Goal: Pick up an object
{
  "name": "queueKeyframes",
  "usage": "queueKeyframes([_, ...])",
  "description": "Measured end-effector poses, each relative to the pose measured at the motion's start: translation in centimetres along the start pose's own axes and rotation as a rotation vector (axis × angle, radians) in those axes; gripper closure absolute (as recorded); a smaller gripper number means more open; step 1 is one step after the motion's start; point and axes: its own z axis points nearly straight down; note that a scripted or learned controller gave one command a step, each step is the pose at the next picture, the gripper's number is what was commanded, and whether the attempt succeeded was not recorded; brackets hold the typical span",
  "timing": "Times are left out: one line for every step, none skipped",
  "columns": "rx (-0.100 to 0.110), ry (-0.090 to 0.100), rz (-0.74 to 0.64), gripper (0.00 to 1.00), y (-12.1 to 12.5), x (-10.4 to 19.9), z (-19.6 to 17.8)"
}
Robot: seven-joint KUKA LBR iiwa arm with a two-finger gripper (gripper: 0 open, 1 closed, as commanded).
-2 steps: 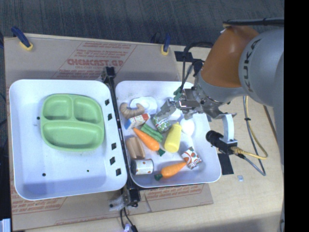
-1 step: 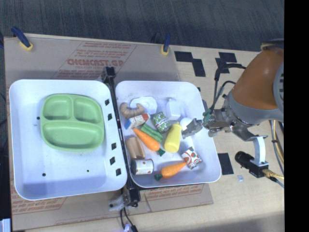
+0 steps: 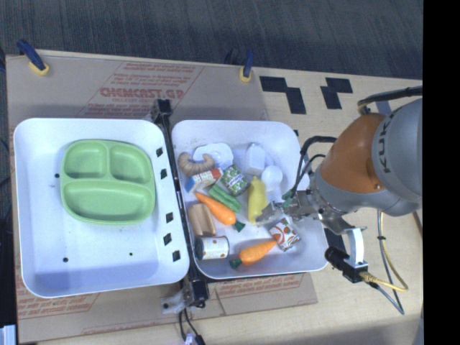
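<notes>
The right bin (image 3: 238, 125) holds a heap of toy groceries. Among them are a yellow banana-like piece (image 3: 256, 199), a long carrot (image 3: 216, 209), a second carrot (image 3: 256, 251), a red-and-white carton (image 3: 285, 234), a green-and-white carton (image 3: 233, 180), a small can (image 3: 213, 247), a tan cylinder (image 3: 201, 219) and a brown peanut shape (image 3: 191, 164). My gripper (image 3: 282, 208) reaches in from the right, low over the bin's right side. It sits just right of the yellow piece and just above the red-and-white carton. Nothing shows clearly in its grasp.
The left bin (image 3: 43, 264) holds a green divided plate (image 3: 108, 180). White rounded items (image 3: 256, 159) lie at the back of the right bin. The arm's orange band (image 3: 352, 160) and a black cable (image 3: 388, 261) hang over the bench right of the bins.
</notes>
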Motion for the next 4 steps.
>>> queueKeyframes([-0.002,-0.002,-0.005,1.00,0.1,-0.1,-1.1])
queueKeyframes([-0.010,-0.005,0.001,1.00,1.9,0.1,-19.6])
queueKeyframes([0.000,0.000,0.000,1.00,7.5,0.1,-7.3])
queueKeyframes([-0.002,-0.001,0.000,0.00,7.6,0.0,-7.5])
